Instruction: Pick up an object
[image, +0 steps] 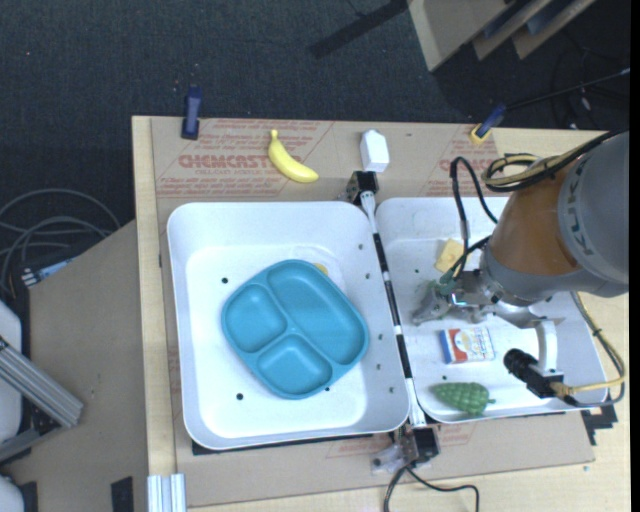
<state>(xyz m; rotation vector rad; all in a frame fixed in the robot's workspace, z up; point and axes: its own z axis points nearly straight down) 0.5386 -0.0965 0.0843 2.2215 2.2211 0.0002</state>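
In the right bin (425, 220) my gripper (440, 298) hangs low over the floor near the left wall, below the grey and orange arm (545, 235). A pale yellow piece (450, 255) lies just behind the gripper. A small white card with red and blue print (466, 345) lies just in front of it. A bumpy green object (462, 398) rests at the bin's front edge. Nothing shows between the gripper's tips.
The left bin (200, 240) holds a blue divided plate (292, 327) with a small yellow bit (320, 268) peeking out behind it. A yellow banana (290, 161) and a white clip (375, 150) lie on the bench behind the bins.
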